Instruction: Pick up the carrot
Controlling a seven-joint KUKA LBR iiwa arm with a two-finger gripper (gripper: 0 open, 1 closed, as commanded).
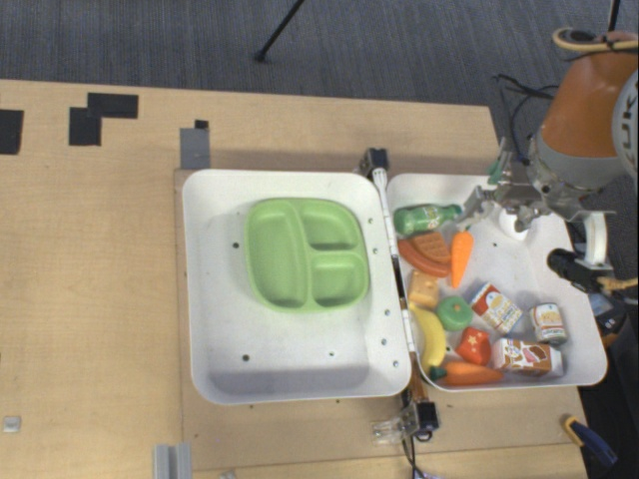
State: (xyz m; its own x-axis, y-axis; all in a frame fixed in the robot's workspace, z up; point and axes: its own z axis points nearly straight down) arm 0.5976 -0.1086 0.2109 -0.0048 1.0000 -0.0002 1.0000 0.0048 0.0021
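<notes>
Your carrot (460,257) lies in the right bin (589,362), long axis nearly up-down, narrow tip toward the near side, beside the green bottle (427,216). You cannot tell the end effector's (519,208) state.

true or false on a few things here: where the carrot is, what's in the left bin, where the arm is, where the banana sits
1. The carrot lies in the right bin. True.
2. The green divided plate sits in the right bin. False: it is in the left bin.
3. The gripper is over the left bin. False: it is at the far edge of the right bin, near the green bottle.
4. The banana lies along the right bin's left side. True.
5. The carrot is between the gripper's fingers. False: it lies in the bin, just nearer than the gripper.
</notes>
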